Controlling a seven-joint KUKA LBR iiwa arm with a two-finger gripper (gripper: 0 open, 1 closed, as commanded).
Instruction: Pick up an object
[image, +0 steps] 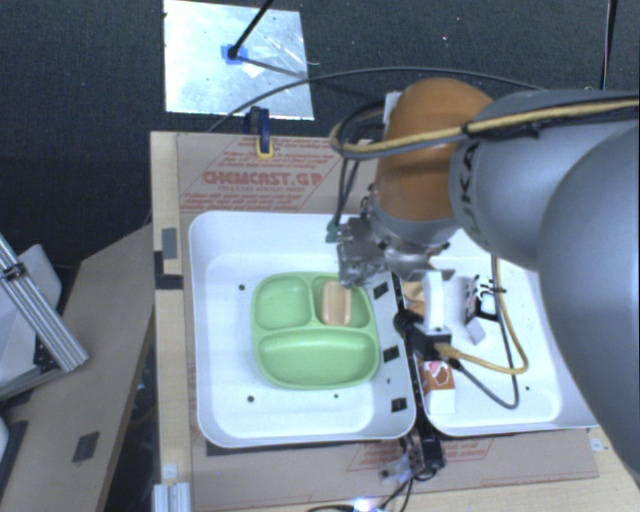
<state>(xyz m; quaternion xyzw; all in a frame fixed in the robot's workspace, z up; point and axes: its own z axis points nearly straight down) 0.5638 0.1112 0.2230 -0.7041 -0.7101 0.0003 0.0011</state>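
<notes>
1. Nearest the camera, the front edge of the bench (163, 350) carries a brown cardboard sheet (290, 462) that lies under both bins.
2. Just behind that edge, the left bin (215, 400) and the right bin (530, 400) sit side by side with their rims touching.
3. Near the front of the right bin, close to the shared rim, lies a small brown and white item (437, 378).
4. In the left bin a green divided plate (320, 355) lies flat. Its one wide compartment faces the front and its two smaller compartments lie behind that.
5. A tan oblong object (336, 305) lies in the plate's rear right compartment.
6. The tool (352, 272) hangs right over the rear end of that tan object. Whether it is released, clenched or grasping anything cannot be told from this angle.
7. Farther back in the right bin, a small white thing with dark marks (478, 305) lies to the right of the tool.
8. The grey arm (560, 180) reaches in from the right, with its orange band (430, 150) above the tool.
9. Behind the bins, the cardboard shows red lettering (262, 180), and a blue clamp (260, 125) grips its far edge.
10. Farthest off, a shiny sheet (200, 60) lies on the dark floor.
</notes>
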